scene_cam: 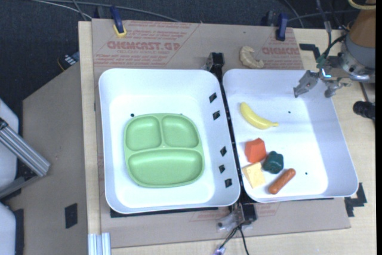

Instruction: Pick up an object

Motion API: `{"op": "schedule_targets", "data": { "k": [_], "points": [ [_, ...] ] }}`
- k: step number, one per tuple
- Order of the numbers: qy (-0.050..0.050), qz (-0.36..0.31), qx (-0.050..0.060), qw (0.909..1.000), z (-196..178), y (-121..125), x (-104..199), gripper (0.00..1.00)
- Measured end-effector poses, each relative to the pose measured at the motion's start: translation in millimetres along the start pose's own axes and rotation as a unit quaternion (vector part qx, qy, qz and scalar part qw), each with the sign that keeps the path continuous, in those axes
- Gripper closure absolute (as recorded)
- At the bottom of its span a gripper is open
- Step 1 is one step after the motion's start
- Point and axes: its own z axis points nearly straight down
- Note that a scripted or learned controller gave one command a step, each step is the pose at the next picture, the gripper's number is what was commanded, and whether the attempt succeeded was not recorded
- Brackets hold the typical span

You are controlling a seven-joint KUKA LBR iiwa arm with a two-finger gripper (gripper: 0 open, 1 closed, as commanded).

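Hovering over the right bin [334, 128] near its far right corner, the gripper [316, 85] has its fingers apart and holds nothing, so this looks like the approach step. The banana [258, 117] lies nearest, down-left of it; 4 more pieces sit beyond. Next, I judge, it must travel there and descend.

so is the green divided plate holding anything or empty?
Empty. The green divided plate lies flat in the left bin, all three compartments bare. The toy food, including the banana, sits in the right bin.
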Motion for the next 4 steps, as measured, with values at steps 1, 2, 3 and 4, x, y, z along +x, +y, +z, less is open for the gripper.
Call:
{"op": "schedule_targets", "data": {
  "k": [1, 2, 3, 4],
  "points": [
    [0.0, 0.0, 0.0, 1.0, 63.2, -3.2, 0.9, 0.0],
    [0.001, -0.001, -0.002, 1.0, 88.7, -2.3, 3.1, 0.0],
    [0.0, -0.001, -0.004, 1.0, 75.7, -1.3, 2.5, 1.0],
    [-0.002, 0.0, -0.006, 1.0, 28.1, -0.3, -5.2, 1.0]
  ]
}}
